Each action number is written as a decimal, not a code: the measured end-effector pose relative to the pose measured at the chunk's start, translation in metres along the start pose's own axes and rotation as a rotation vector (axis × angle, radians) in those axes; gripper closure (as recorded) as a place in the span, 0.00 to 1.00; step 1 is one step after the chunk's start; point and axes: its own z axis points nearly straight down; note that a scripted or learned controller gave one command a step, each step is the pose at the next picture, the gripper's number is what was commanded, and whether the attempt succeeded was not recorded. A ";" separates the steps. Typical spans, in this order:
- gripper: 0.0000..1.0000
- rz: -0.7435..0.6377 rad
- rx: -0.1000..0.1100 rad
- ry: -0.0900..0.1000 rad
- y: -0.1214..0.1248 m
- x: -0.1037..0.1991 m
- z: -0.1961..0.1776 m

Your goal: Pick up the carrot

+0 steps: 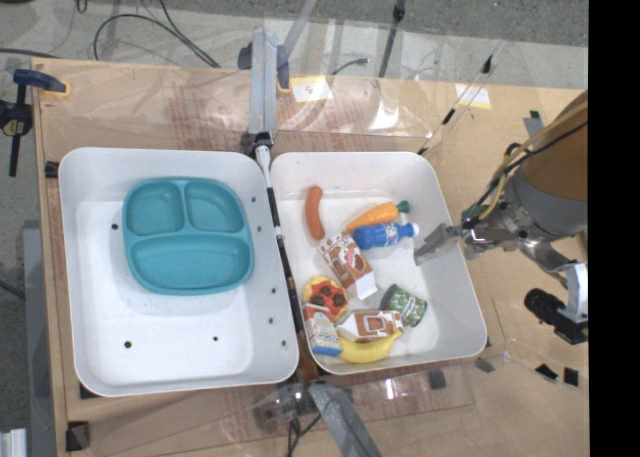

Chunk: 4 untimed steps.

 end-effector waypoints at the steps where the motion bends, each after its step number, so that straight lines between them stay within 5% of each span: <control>1: 0.00 0.015 -0.001 -0.001 0.124 0.053 0.023; 2: 0.00 -0.054 -0.004 -0.002 0.133 0.012 0.146; 3: 0.00 -0.262 -0.001 -0.001 0.062 -0.001 0.147; 4: 0.00 -0.111 0.000 -0.001 0.023 -0.013 0.099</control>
